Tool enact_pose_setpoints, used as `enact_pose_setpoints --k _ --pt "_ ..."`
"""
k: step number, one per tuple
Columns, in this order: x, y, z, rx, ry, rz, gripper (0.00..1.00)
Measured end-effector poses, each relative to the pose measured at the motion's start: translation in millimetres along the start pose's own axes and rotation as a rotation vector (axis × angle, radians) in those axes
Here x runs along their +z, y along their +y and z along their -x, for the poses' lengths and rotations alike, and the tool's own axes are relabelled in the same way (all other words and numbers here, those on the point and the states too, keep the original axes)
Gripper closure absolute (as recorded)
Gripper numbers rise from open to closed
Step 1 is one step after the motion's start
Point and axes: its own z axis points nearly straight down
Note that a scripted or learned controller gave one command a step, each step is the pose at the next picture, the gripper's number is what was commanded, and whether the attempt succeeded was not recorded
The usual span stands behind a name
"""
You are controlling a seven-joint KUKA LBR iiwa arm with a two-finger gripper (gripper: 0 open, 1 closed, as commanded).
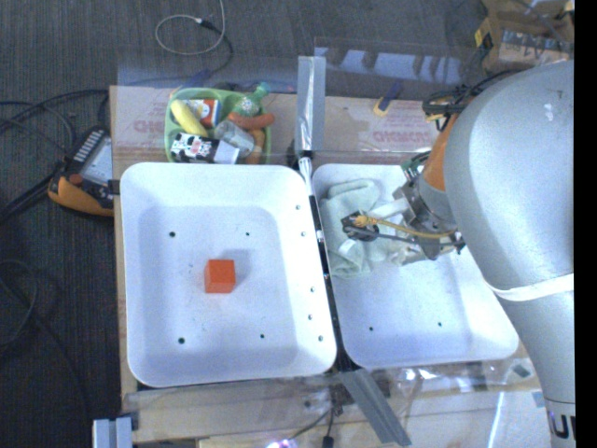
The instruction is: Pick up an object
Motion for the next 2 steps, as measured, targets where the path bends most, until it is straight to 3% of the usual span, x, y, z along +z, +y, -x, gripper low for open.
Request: enact_pose_setpoints --k 1,2 --pt "-90 -36 -27 0.044 -0.015 -0.003 1.0" --pt "-1 25 -40 0.045 -0.011 -0.003 1.0"
